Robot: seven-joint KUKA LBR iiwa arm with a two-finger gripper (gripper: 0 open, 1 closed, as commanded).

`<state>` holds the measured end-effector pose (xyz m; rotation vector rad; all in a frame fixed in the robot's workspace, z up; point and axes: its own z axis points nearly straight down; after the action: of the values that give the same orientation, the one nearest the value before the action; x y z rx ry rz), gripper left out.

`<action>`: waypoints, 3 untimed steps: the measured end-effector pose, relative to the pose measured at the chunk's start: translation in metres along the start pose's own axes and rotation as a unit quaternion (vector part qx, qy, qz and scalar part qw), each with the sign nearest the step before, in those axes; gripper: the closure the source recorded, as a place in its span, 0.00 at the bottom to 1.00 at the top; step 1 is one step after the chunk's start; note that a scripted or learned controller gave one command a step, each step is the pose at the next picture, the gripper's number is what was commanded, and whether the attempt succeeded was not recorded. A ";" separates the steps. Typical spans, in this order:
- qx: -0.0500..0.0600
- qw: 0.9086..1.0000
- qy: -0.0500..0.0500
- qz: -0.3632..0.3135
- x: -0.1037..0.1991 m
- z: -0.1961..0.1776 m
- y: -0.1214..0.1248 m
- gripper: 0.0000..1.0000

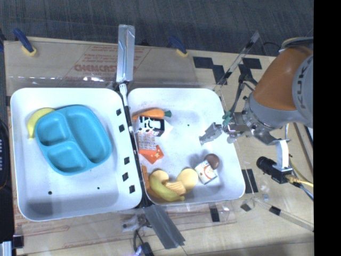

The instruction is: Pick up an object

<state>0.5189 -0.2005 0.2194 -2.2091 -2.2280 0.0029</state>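
Cardboard (96, 63) reading "CHEMCAST" underlies both bins; pincer (210, 134) hovers, its grip state unclear.

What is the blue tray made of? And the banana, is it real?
The blue tray looks like smooth moulded plastic: even colour, rounded compartments, soft sheen. The banana is probably a plastic toy: its yellow is flat and unmarked and slightly glossy, though the picture cannot settle it.

I see my arm (279, 89) reaching in from the right, its orange band uppermost and the grey wrist bent leftward. My gripper (210, 134) points left and hangs low; nothing sits between its fingers.
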 end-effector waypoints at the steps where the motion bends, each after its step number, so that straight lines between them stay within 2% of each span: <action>1: 0.002 0.996 0.001 -0.089 0.039 0.087 0.099 0.00; 2: -0.007 0.994 -0.002 -0.109 0.076 -0.034 0.141 0.00; 3: 0.000 1.000 0.000 0.019 0.096 -0.011 0.137 0.00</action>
<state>0.6556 -0.1035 0.2302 -2.2521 -2.1850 0.0047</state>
